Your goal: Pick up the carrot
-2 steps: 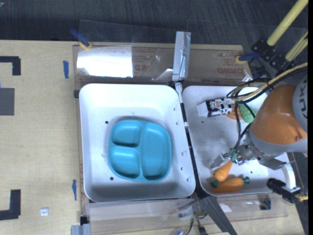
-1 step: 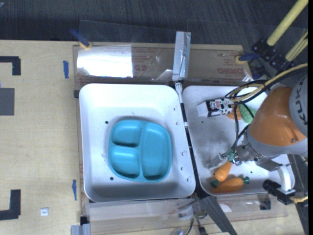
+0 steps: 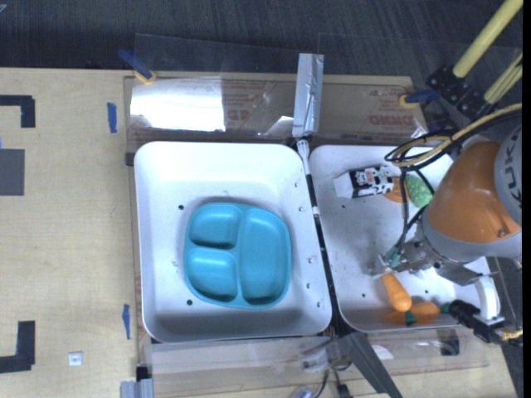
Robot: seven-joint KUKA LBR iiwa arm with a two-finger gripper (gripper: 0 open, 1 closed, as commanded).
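Orange carrot (image 3: 396, 291) is lying ungrasped near the right bin's (image 3: 348, 247) front edge, while the gripper (image 3: 397, 259) is hovering just above it, its grip state unreadable.

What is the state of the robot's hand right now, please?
Hand: just above the carrot in the right bin; whether it is open, closed or gripping cannot be told.
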